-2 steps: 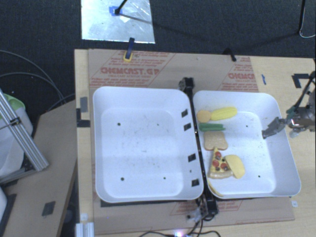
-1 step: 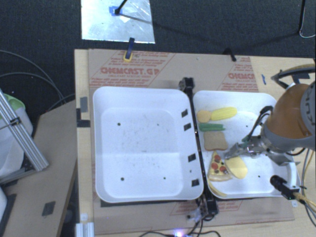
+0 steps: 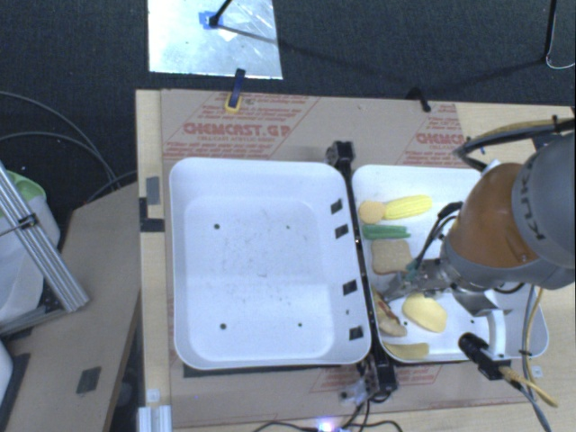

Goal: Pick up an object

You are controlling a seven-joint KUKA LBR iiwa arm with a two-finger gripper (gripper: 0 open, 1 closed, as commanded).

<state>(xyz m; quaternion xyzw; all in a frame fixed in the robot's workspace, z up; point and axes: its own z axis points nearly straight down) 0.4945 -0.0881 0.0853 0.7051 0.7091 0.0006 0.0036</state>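
Observation:
The right bin (image 3: 423, 175) holds several toy foods. A yellow corn cob (image 3: 407, 207) lies at its back beside a small round yellow piece (image 3: 371, 211), with a green piece (image 3: 387, 232) and a brown slab (image 3: 391, 256) just in front of them. Nearer the front are a yellow lemon-like lump (image 3: 425, 313), a pale peeled banana (image 3: 389, 318) and a flat yellow piece (image 3: 409, 351). My gripper (image 3: 405, 284) hangs low over the bin, between the brown slab and the lemon-like lump, close to both. The arm's grey and orange wrist (image 3: 495, 232) hides the bin's right part.
The left bin (image 3: 261, 268) sits beside the right one, a black divider (image 3: 355, 250) between them. Both rest on a cardboard sheet (image 3: 270, 124). A foil sheet (image 3: 214, 25) lies beyond the bench, and a metal frame (image 3: 36, 250) stands at the far left.

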